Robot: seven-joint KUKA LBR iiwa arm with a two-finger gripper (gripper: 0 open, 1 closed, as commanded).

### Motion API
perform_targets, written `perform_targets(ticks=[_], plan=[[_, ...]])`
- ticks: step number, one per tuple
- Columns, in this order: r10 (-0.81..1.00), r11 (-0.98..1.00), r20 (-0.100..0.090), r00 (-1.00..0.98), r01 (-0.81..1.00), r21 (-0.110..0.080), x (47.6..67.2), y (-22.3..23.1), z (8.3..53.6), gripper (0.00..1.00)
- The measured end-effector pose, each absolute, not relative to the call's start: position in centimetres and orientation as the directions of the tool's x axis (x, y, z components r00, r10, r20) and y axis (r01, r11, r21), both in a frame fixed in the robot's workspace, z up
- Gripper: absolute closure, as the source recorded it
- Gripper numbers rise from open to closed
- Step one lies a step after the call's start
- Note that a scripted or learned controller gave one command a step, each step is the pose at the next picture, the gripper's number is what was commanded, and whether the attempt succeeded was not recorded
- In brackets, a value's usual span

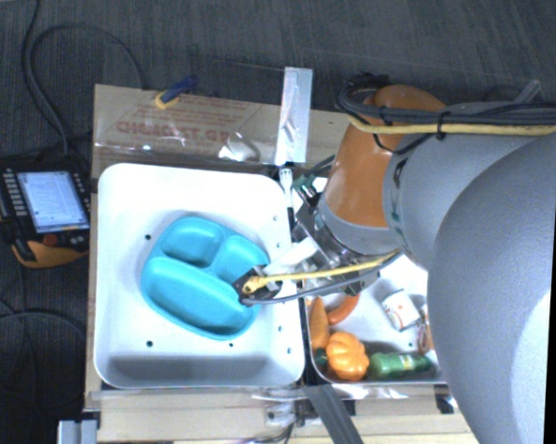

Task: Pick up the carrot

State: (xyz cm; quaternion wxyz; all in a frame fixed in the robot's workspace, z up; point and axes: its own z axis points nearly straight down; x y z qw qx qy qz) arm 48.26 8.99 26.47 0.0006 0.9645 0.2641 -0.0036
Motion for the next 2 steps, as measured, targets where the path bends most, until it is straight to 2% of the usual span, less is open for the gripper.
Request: perform_targets(ticks=[1,2], plan=[[0.398,-0.917,-0.007,0.917,0.398,0.000,48.3,10.6,23.7,1.00],[0.542,-0.841,-0.008,0.840,0.542,0.001,53.2,5.3,23.5,1.00]])
